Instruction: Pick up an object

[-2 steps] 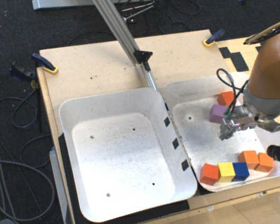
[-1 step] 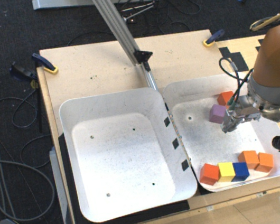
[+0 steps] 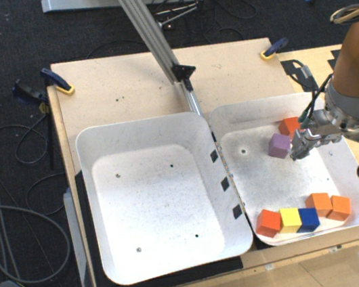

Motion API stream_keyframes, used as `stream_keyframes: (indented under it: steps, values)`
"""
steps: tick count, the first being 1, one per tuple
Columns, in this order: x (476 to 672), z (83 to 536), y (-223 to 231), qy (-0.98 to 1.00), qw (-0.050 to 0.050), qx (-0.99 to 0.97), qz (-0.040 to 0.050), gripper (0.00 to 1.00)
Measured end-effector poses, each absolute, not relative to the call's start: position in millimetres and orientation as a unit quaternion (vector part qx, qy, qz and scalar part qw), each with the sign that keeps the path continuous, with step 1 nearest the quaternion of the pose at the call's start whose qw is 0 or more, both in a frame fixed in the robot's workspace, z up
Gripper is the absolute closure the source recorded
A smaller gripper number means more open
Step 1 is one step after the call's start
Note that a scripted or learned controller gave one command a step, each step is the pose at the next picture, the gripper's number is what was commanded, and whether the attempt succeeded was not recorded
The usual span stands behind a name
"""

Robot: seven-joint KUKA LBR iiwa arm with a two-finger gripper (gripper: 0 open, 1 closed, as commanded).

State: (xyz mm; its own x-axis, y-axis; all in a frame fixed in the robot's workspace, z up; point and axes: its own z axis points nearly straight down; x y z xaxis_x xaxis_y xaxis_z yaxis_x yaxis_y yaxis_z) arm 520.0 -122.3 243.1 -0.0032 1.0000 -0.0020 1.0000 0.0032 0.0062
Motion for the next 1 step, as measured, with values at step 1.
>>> stream_keyframes:
  steps: [1]
  values:
    - [524.5, 251.0, -64.6, 0.710, 0.001, 0.704, 0.0016, 1.00]
